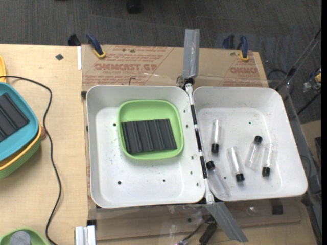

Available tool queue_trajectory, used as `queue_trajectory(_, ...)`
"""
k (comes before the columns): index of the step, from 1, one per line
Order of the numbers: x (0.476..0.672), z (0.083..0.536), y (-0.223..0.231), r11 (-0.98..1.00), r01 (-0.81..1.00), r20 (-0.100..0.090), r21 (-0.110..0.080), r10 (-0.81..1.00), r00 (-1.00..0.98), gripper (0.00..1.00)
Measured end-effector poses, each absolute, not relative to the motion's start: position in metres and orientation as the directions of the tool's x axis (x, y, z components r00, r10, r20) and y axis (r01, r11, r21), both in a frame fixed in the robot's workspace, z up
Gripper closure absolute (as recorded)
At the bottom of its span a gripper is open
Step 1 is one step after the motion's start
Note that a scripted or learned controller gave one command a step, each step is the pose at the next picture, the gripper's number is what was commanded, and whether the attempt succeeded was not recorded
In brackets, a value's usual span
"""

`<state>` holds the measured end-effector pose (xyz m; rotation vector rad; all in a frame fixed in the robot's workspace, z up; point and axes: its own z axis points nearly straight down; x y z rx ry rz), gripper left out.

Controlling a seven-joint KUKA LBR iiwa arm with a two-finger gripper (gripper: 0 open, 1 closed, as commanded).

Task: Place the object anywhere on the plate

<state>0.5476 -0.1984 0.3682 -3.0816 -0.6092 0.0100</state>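
Two shallow white bins side by side on a sheet of printed cardboard (127, 63), clamped at the far edge with blue-and-orange clamps (95, 45). Under all of it, a pale wooden counter (41, 80). On the left of the counter, a stack of teal and yellow trays (18, 137), with a black cable (52, 137) trailing past it toward the near edge. At the far end of the seam between the bins, a grey strip (191, 52) standing up. In the left bin (107, 172), toward its far half, a green plate (150, 106), square with rounded corners, carrying a dark ribbed insert (148, 136) that covers most of its floor. Nothing lying between plate and right bin but the two bin walls meeting at the seam. In the right bin (278, 116), clear vials (215, 131) with black caps, lying flat and scattered: one left of centre, one nearer (234, 161), two close together to the right (254, 153), and a cap with a faint body hard against the left wall (210, 165). All well apart from the plate.
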Motion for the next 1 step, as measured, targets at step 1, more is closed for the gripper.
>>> queue_trajectory(1, 0.5791, 0.3936, -0.1703, -0.974, 0.226, -0.006, 0.0, 0.226, 0.974, 0.0)
